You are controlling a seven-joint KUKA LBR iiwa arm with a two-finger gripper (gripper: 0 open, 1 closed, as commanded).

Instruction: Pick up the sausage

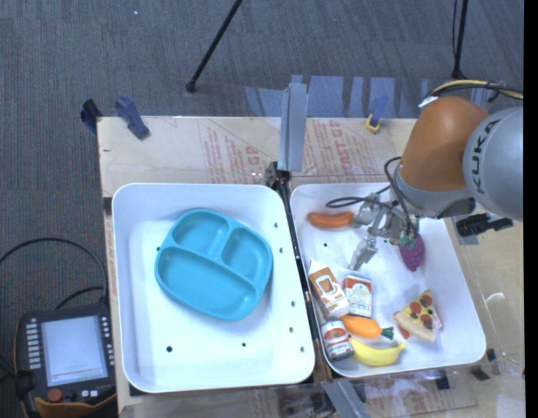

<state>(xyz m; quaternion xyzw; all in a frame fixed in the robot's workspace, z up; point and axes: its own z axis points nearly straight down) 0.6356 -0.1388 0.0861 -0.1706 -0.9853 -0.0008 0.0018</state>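
wooden bench; "kuka" on arm; sausage beside end effector.

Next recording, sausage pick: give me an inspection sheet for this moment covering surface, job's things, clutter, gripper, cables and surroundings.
Surface: bench bears two white bins side by side; left bin holds a blue divided plate.
Job's things: sausage lies in the right bin near its far edge, apart from the gripper.
Clutter: toy grapes, pizza slice, carrot, banana, two small cartons, small can, all in the right bin.
Gripper: gripper hangs over the right bin, right of the sausage, holding nothing.
Cables: black cable curves on the floor by the teach pendant.
Surroundings: grey carpet, tripod legs beyond the bench.
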